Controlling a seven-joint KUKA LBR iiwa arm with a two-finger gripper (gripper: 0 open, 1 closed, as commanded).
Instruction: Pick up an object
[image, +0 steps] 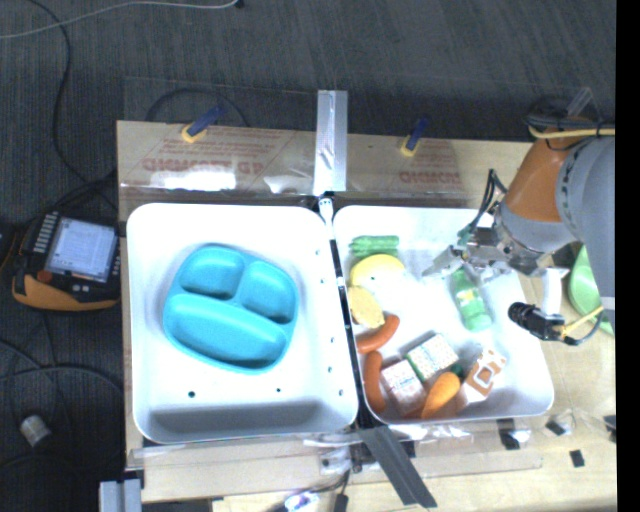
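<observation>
Orange toy carrot (441, 393) lies at the near edge of the right bin (530, 395), beside two small printed cartons (418, 365) and a red sausage-shaped toy (376, 335). Farther back sit a yellow lemon-like piece (375, 269) and a green item (374, 243). Over a green bottle (470, 303) the gripper (470, 262) hovers with its fingers spread, nothing between them. Left bin (150, 400) carries a blue sectioned tray (232, 305).

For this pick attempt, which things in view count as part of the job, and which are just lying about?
Part of the job:
- pincer, over the right white bin
- small green plastic bottle just below it
- yellow lemon-like toy, orange carrot-shaped toy, small printed boxes

Lying about:
- blue three-compartment plastic tray in the left white bin
- handheld screen unit on the floor
</observation>
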